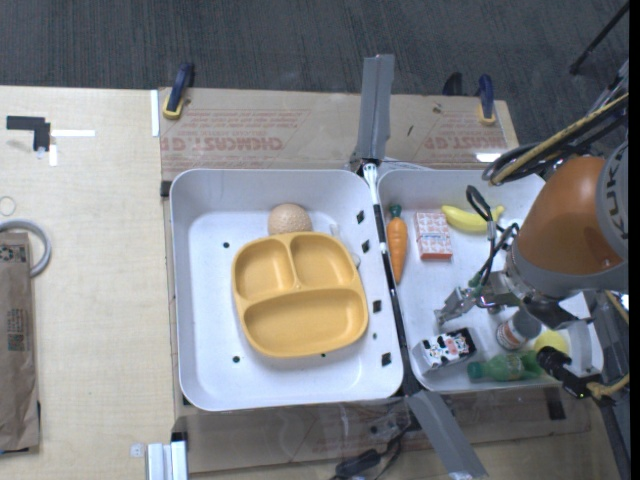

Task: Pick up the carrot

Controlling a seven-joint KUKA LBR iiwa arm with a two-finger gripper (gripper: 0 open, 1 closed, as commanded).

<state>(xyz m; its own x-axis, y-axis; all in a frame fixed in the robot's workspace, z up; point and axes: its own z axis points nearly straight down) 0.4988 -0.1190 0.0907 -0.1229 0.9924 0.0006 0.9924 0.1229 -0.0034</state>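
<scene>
Pincer [455,308] hangs over right bin [440,183] — well apart from carrot [397,246].

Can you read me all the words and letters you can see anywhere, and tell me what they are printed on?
"CHEMCOTE" in red, upside down and repeated, with a smaller line I cannot read: on the brown cardboard behind the bins.
Black print on the brown paper bag at the left edge: too blurred to read.
Red pattern on the small packet in the right bin: too small to read.
</scene>
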